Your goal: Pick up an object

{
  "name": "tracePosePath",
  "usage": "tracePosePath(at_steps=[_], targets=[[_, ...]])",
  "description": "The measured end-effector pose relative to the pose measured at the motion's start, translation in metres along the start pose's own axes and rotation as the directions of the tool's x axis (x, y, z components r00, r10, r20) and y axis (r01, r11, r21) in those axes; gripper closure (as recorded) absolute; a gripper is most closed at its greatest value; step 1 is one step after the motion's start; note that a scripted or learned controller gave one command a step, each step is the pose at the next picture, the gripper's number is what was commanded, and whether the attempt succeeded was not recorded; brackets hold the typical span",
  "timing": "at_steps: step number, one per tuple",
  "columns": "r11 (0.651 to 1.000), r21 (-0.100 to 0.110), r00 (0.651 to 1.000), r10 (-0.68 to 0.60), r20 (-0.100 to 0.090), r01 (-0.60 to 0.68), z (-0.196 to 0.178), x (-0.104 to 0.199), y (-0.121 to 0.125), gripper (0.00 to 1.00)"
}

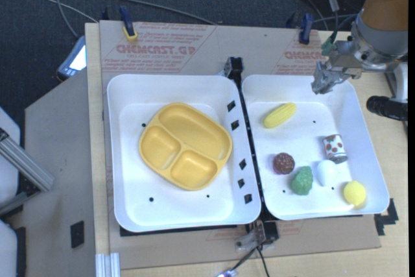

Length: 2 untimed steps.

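Hovering our claw [322,85] at the right bin's [371,139] one o'clock corner, finger state unclear, we judged descent toward the corn [279,115] came next.

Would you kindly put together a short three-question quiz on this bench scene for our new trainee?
1. True or false: the yellow divided tray lies in the left bin.
2. Which toy lies nearest the gripper? A) corn cob B) lemon C) broccoli
3. Fill in: the yellow divided tray has ___ compartments.

Key: 1. true. 2. A. 3. three.
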<state>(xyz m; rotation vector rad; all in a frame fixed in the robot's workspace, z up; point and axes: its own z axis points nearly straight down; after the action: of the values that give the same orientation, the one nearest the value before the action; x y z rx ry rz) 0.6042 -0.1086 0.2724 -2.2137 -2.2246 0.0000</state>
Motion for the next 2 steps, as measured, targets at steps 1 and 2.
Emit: tracePosePath(at_steps=[1, 2], targets=[[1.0, 0.002, 1.0, 0.0, -0.001, 0.0, 0.017, 0.052, -0.012, 1.0], [1.0, 0.002, 1.0, -0.001, -0.001, 0.001, 0.03, 0.108, -0.022, 1.0]])
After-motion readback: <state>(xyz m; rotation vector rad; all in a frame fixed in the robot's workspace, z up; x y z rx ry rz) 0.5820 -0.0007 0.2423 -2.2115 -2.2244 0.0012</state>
